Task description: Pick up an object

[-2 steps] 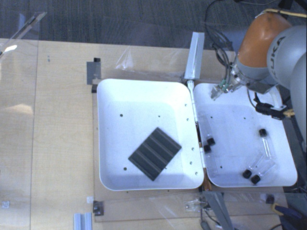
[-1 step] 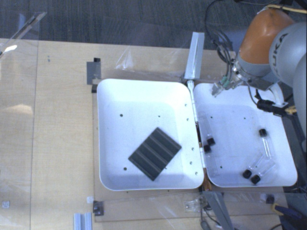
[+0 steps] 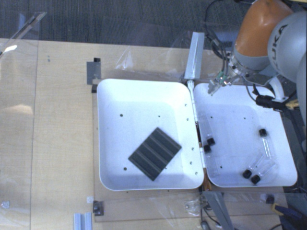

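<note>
**Two bins side by side on the table**

The table (image 3: pixel 57 128) carries a left bin (image 3: pixel 110 104) and a right bin (image 3: pixel 283 143), their inner walls touching along the middle. A ribbed flat block (image 3: pixel 155 153) lies in the left bin, turned at a slant, toward the bin's near right part. In the right bin, a small knob (image 3: pixel 209 142) sits by the left wall. A clear tube (image 3: pixel 265 146) lies toward the right side, and what seems to be a clear piece with small caps (image 3: pixel 259 169) rests in the near right corner. The arm (image 3: pixel 268 28) hangs over the right bin's far edge, its gripper (image 3: pixel 218 83) above the far left corner. A metal bar (image 3: pixel 194 56) stands behind the seam between the bins.
</note>
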`<state>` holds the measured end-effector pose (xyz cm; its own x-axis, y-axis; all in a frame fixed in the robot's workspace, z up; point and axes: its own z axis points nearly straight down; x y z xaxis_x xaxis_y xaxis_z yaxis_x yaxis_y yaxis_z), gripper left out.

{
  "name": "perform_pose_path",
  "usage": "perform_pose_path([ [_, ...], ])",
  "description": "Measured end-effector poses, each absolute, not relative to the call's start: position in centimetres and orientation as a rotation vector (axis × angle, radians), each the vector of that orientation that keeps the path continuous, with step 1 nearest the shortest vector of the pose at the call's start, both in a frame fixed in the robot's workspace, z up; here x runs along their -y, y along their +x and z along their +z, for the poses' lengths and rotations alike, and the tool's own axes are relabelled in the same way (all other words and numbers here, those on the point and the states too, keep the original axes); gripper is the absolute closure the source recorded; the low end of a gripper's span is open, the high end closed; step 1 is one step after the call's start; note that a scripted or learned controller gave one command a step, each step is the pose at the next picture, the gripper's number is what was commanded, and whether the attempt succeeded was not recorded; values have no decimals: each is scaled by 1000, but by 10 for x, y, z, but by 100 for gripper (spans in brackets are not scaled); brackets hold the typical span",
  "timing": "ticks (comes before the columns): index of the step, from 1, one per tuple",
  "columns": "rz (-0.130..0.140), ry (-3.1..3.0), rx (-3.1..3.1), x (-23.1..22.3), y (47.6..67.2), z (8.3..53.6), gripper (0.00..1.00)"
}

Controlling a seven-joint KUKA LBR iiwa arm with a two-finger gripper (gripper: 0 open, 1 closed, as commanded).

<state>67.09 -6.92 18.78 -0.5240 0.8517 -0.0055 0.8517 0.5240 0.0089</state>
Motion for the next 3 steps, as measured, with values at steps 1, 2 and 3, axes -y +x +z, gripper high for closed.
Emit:
perform_pose_path([
  [1,6,932,-2990,101,638,98,100],
  [2,7,1159,-2909,91,626,174,100],
  [3,6,1268,-2865,93,644,94,100],
])
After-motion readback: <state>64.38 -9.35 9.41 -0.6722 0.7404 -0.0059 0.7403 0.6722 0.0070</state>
